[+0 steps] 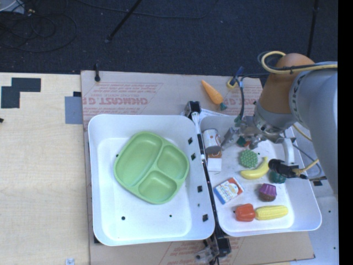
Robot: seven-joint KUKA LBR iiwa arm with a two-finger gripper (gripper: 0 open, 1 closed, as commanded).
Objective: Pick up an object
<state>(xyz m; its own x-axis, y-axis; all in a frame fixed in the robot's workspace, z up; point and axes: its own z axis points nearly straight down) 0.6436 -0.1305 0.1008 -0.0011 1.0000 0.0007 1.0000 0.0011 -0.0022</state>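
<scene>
Toys crowd the right bin [309, 217]; the gripper [238, 132] hangs at its twelve o'clock end, grip state impossible to tell. Descending there, it may nudge the green ball [248, 158] against the banana [254, 172] and miss.

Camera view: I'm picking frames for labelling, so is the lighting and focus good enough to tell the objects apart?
Camera view: evenly lit and soft but readable; the green plate, banana and corn stand out on the white bins; the gripper region is shadowed and cluttered, hard to read.
</scene>
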